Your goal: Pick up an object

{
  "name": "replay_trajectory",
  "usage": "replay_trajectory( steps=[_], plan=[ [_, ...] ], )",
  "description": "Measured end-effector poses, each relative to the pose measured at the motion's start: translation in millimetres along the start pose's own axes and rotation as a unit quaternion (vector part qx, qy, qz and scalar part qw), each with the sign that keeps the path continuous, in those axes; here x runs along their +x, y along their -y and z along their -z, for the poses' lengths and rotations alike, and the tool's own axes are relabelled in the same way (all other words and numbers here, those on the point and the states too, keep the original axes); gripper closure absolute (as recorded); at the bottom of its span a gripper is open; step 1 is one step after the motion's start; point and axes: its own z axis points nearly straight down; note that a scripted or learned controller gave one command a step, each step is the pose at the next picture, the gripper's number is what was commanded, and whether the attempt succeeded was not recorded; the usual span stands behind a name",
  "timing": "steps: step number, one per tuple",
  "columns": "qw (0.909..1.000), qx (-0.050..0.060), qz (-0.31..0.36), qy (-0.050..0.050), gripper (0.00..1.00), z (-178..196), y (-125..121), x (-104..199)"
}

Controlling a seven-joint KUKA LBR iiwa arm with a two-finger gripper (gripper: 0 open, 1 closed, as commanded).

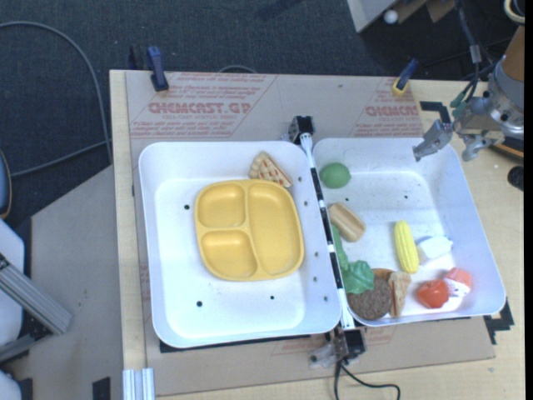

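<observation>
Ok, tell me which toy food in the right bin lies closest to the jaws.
The green ball. It sits alone in the right bin's far left corner, nearer the gripper than the hot dog, the corn and the rest.

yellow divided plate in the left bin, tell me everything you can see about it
The yellow plate is a rounded-square tray, plastic by its look, with three compartments: two smaller ones on the view's left and one long one on the right. It lies flat and upright near the middle of the left bin, turned slightly askew. Its compartments hold nothing. A waffle piece lies at its upper edge, touching or nearly so.
</observation>
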Motion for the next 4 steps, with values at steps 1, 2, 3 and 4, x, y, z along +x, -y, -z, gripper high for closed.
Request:
replay_trajectory(
  steps=[1, 2, 3, 4],
  plan=[
    [1.0, 0.0, 0.0, 0.0, 0.0, -76, 46, -13],
    [1.0, 0.0, 0.0, 0.0, 0.0, -152, 84, 23],
    [1.0, 0.001, -0.001, -0.001, 0.0, -166, 108, 27],
    [1.0, -0.001, -0.001, 0.0, 1.0, -157, 107, 28]
  ],
)
